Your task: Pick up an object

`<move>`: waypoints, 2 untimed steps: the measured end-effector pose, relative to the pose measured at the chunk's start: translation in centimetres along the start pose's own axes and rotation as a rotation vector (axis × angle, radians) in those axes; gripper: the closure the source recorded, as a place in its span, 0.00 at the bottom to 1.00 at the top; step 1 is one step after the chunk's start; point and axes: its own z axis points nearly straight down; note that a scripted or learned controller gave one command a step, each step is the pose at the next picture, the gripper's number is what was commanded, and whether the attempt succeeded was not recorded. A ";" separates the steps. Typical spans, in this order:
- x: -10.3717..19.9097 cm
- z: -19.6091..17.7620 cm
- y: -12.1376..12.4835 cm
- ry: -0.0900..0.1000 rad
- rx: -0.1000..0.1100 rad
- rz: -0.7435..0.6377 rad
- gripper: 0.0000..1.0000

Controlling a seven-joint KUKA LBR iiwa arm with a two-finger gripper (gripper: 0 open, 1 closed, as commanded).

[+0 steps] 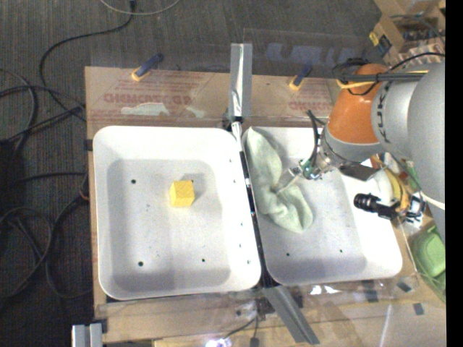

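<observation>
Under the pincer [283, 186], the pale green cloth [278, 186] lies touching it; grip state unclear.

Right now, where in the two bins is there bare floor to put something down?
Left bin: bare all around the yellow block. Right bin: bare along the near wall, below the pale green cloth. Crowded where the gripper meets the cloth.

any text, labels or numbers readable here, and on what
Faded red print runs along the cardboard sheet behind the left bin: too washed out and blurred to read.
More of that red print shows behind the right bin: also unreadable.
The yellow block, pale green cloth and arm carry no legible text.
</observation>
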 end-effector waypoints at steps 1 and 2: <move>4.1 -0.2 -5.6 -0.003 0.000 -0.096 0.00; 0.5 0.0 2.6 0.000 0.002 -0.024 0.00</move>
